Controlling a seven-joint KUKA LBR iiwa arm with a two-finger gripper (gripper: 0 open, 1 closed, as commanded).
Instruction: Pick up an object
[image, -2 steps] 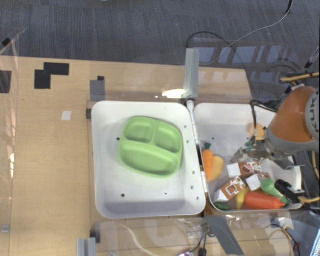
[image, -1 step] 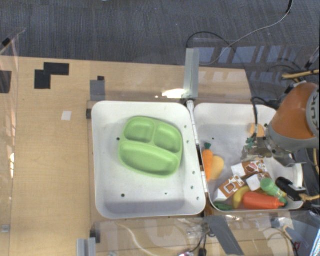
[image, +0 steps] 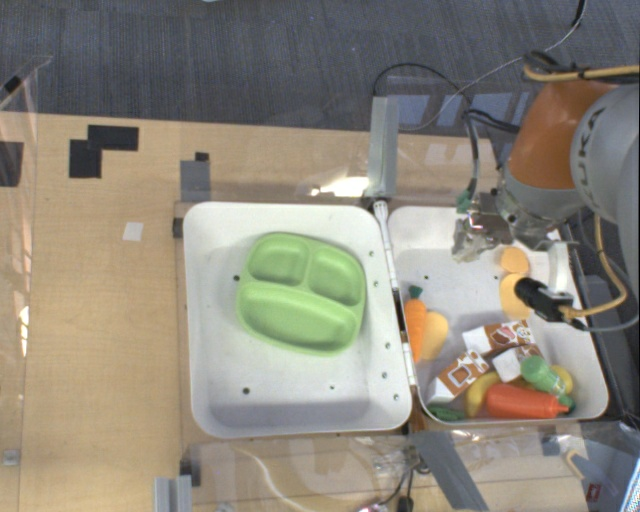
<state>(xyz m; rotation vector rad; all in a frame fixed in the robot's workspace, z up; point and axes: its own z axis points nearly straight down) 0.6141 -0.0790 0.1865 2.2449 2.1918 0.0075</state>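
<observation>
My gripper (image: 474, 240) hangs over the back part of the right bin (image: 440, 275), above bare white floor. Nothing shows held in it. The toy foods lie nearer the front and right: two orange round pieces (image: 513, 262) just right of the gripper, an orange carrot (image: 414, 322) and a yellow-orange fruit (image: 434, 335) by the left wall, brown-and-white boxes (image: 461, 374), a green piece (image: 537, 373), a yellow banana (image: 481, 391) and a red-orange pepper (image: 521, 402) at the front.
The left bin (image: 210, 380) holds a green divided plate (image: 300, 292). A grey post (image: 384, 150) stands behind the wall between the bins. The arm's orange band (image: 550, 140) and cables sit over the right bin's back right corner.
</observation>
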